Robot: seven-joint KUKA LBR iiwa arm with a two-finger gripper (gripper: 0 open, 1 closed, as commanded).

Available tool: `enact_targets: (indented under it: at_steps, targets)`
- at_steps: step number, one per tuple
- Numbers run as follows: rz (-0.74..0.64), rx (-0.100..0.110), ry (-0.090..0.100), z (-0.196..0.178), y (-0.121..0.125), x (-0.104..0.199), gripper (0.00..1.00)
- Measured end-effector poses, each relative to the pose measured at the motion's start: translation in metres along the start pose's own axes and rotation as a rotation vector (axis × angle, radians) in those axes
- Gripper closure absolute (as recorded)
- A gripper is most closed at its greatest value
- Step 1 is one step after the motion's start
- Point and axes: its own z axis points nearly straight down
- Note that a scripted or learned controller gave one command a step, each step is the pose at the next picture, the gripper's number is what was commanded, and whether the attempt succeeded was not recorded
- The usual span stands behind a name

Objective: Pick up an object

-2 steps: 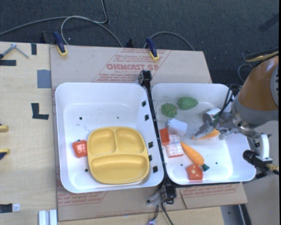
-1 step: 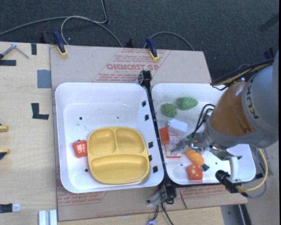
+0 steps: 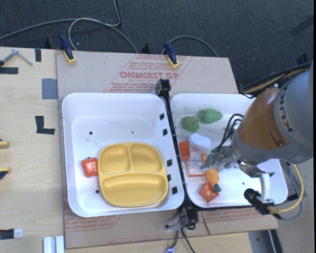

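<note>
1. Dark grey carpet is showing behind a pale wooden bench (image 3: 21, 109), and a sheet of printed cardboard (image 3: 142, 74) is lying under two white bins, held by blue and yellow clamps (image 3: 68, 50).
2. The arm (image 3: 268, 123) is reaching in from the right, and its gripper (image 3: 209, 161) is hanging low over the middle of the right bin (image 3: 229, 100).
3. How far the gripper is standing apart I cannot tell; the wrist is covering most of it, and nothing is visibly caught in it.
4. Just below the gripper a small orange piece (image 3: 213, 175) is lying, and below that a red toy (image 3: 208, 192).
5. To the gripper's left a white block (image 3: 199, 140) and an orange-red block (image 3: 184, 151) are sitting close by the bin's dividing wall.
6. Above and left of it two green toys (image 3: 189, 123) (image 3: 210, 115) are resting side by side.
7. Well off to its left, in the left bin (image 3: 73, 109), a yellow divided plate (image 3: 132, 174) is lying with a red toy (image 3: 89, 166) touching its left edge.
</note>
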Motion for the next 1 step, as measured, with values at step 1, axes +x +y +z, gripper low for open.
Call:
enact_targets:
  at_steps: [1]
  targets:
    - [-0.002,0.018,0.004,-0.0829,0.0033,0.0733,1.00]
